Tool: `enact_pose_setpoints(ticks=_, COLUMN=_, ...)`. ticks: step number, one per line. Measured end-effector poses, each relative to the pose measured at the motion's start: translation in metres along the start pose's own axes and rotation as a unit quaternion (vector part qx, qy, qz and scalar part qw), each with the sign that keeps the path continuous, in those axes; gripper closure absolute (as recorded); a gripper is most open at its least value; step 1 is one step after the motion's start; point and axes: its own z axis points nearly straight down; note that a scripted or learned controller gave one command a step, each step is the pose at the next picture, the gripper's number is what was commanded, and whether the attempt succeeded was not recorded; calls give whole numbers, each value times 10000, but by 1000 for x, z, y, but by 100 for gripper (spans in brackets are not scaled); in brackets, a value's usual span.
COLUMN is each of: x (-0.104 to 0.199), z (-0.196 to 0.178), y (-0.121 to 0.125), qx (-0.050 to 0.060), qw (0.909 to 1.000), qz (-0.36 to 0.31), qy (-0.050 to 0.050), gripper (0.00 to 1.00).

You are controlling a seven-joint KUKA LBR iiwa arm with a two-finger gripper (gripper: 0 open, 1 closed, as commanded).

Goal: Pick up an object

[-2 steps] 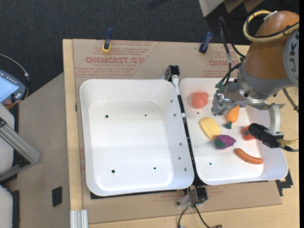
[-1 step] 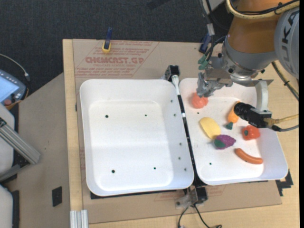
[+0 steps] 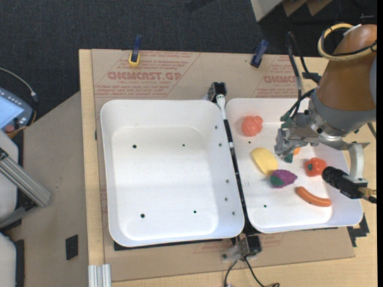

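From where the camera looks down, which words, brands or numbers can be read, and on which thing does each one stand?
"CHEMCAST GP": red print on the brown protective sheet behind the left bin; the last letters are blurred.
A second red print of the same kind, on the sheet behind the right bin: partly covered by the arm, too cut off to read.
Smaller red lines under both prints: too small to read.

A robotics lab: a grey and orange robot arm [image 3: 347, 82] reaches over a bench [image 3: 90, 160] of brown board printed with a maker's name, where two white bins [image 3: 161, 172] are clamped in place [image 3: 136, 51], cables [image 3: 239, 268] trail off the edge, and dark carpet [image 3: 60, 17] lies around.
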Motion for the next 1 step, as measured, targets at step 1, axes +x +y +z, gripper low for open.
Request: enact_pose_setpoints(ticks=1, x=35, z=-92, y=-9, qx=-101, qw=9999, qz=-70, qy=6, gripper=100)
